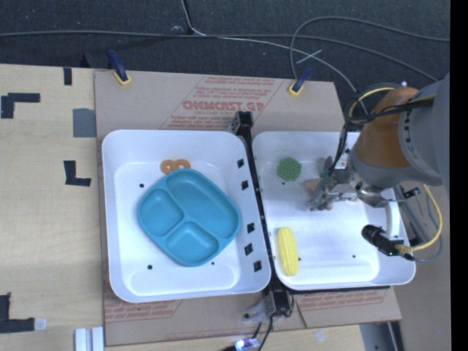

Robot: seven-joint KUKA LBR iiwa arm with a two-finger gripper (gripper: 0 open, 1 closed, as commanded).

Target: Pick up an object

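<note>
The tool (319,198) hung low inside the right bin (380,273), and I could not tell its state from where I stood. The green ball (289,169) lay just beside it, toward the divider; a small shift that way before descending looked wise. The yellow corn (287,250) sat nearer the bin's front corner, clear of the path.

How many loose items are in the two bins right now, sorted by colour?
Blue: 1, divided plate
Orange: 1, pretzel
Green: 1, round ball
Yellow: 1, corn cob
Total: 4
</note>
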